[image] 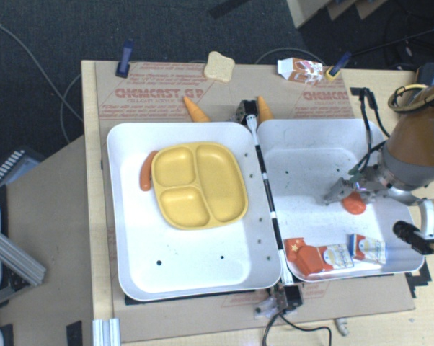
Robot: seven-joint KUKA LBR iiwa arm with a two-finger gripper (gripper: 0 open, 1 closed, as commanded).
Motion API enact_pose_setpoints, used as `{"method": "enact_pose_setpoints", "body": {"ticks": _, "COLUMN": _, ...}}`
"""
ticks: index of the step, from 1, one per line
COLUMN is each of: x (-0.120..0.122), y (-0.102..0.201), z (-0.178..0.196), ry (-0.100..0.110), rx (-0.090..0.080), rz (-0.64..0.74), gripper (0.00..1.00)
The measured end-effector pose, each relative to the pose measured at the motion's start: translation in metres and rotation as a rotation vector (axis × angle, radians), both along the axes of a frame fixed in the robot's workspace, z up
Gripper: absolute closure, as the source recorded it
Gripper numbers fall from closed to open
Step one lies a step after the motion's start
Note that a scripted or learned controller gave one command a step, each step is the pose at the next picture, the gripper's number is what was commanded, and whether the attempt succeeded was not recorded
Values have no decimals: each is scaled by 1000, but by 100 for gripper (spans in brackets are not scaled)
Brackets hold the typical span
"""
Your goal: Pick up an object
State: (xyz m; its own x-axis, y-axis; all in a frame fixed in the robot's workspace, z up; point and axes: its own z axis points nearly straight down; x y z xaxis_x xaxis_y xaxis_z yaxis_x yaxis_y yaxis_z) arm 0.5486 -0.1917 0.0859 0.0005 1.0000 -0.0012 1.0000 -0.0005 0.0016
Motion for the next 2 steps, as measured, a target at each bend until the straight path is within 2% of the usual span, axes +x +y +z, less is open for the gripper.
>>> {"method": "enact_pose_setpoints", "body": {"ticks": 1, "x": 1, "y": -1, "z": 11, "ry": -4, "rx": -2, "rz": -1, "gripper": 100}}
{"method": "enact_pose_setpoints", "body": {"ticks": 2, "x": 1, "y": -1, "z": 11, "ry": -4, "rx": -2, "rz": -1, "gripper": 0}}
